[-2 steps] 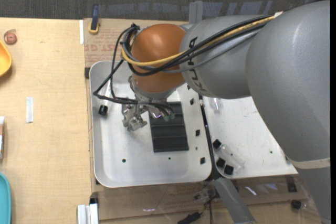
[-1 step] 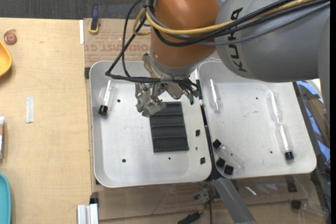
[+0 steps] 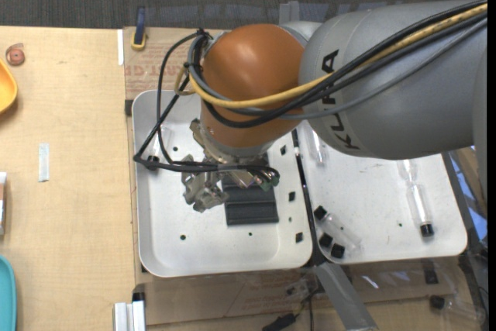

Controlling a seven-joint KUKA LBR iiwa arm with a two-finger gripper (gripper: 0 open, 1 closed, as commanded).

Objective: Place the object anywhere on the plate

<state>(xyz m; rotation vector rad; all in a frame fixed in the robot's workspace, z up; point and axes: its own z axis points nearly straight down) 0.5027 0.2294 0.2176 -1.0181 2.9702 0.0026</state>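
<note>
Bench [image 3: 70, 167]: pale wood surface, seen from above at a slant, carrying two shallow white bins side by side.

Left bin [image 3: 155, 244]: white, rounded corners, small dark holes in its floor. A dark ribbed rectangular block [image 3: 252, 208] is seen lying flat on the floor near the middle of the bin. No plate can be made out.

Right bin [image 3: 442, 232]: white. Clear tube-like items with dark caps [image 3: 417, 201] are seen on its floor; small dark pieces [image 3: 332, 244] lie near its lower left corner.

Arm [image 3: 403, 81]: grey, entering from the right, with an orange band [image 3: 252, 77] above the wrist. Black and yellow cables [image 3: 167, 101] are looped around the band. The arm is positioned over the left bin and covers much of both bins' upper parts.

Gripper [image 3: 208, 194]: grey metal, pointed down over the left bin, just left of the dark ribbed block. The jaws are largely hidden by the wrist; whether they are released or clenched cannot be told, and nothing is seen between them.

Bench edge items: an orange object [image 3: 6, 89] at the left edge, a small round reddish disc [image 3: 15, 54], a small pale strip [image 3: 43, 163], and a teal object [image 3: 6, 294] at the lower left.
</note>
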